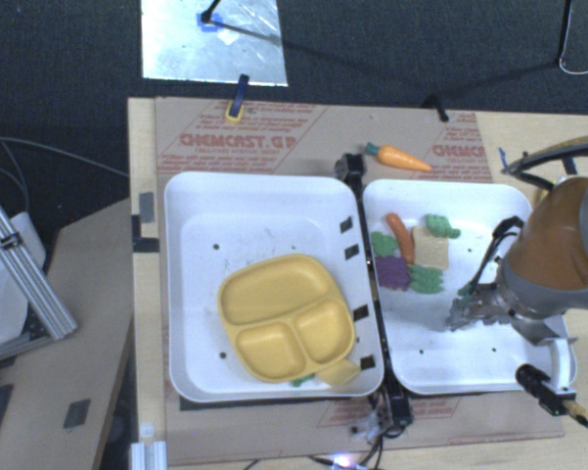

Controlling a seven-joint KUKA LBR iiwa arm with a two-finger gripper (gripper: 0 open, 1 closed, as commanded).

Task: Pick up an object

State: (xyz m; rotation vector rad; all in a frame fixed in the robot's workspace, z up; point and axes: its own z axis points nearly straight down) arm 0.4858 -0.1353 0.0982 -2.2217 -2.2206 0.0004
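Hovering low over the right bin [450, 375], the fingers [462, 316] point at bare white floor; whether they are apart or together I cannot tell from here. The pile of toy food lies just beyond them, toward the left bin [191, 292]: one small carrot [401, 237] with its long axis running away from the fingers, one beige block [431, 253], one purple piece [393, 274], three green pieces. A second carrot [399, 157] lies outside on the desk. One yellow tray [284, 313] fills the far bin.
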